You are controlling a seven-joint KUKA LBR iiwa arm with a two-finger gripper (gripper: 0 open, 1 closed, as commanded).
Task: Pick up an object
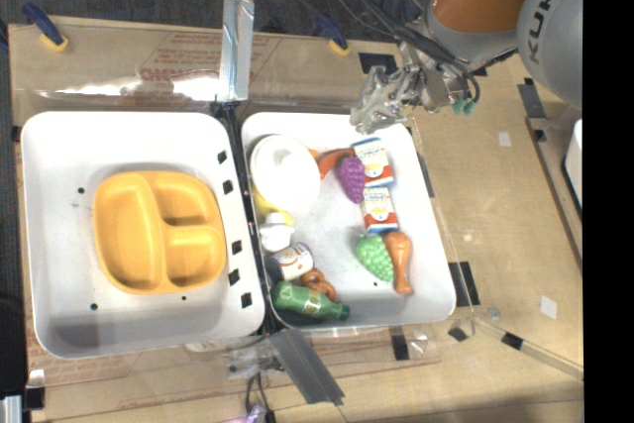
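The right bin (428,284) holds several toys: a white bowl (284,168), purple grapes (351,176), two small milk cartons (371,159) (378,208), green grapes (373,256), a drumstick (399,260), a green bottle (311,303) and a small figure (292,261). My gripper (374,109) hangs above the bin's far rim, just beyond the upper carton. Its fingers point down and left with nothing between them, and they stand apart.
The left bin (50,154) holds a yellow divided plate (158,231). A silver tape strip (236,50) rises at the divider between the bins. Cables trail from the arm's wrist (451,84) at the upper right. Bare bench lies right of the bins.
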